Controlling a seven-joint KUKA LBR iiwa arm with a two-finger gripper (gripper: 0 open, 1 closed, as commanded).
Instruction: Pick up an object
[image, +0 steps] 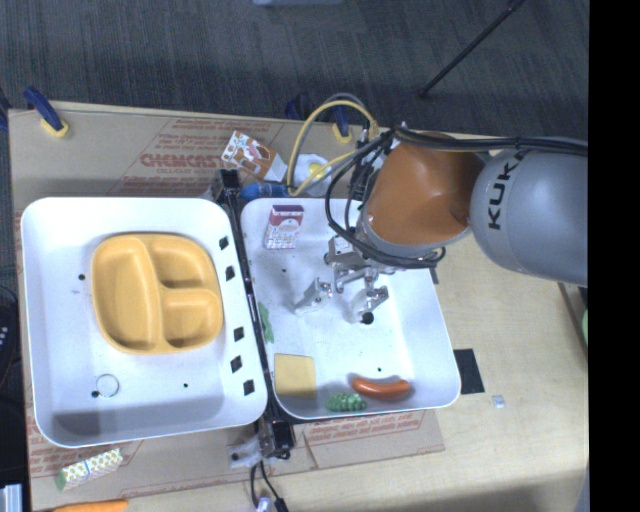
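Note:
My gripper (345, 296) hangs over the middle of the right bin (425, 330), below the orange wrist band, with its fingers spread and nothing between them. Under it the white floor is bare. A red-and-white small carton (283, 227) lies at the bin's far left corner. Near the front edge lie a yellow cheese-like square (294, 374), a green broccoli-like piece (346, 402) and a red sausage (380, 386), all well clear of the gripper.
The left bin (60, 300) holds a yellow divided tray (157, 291) and a small clear ring (106, 385). A black clip strip (240, 300) joins the two bins. Cables and a small printed box (245, 152) lie behind the bins.

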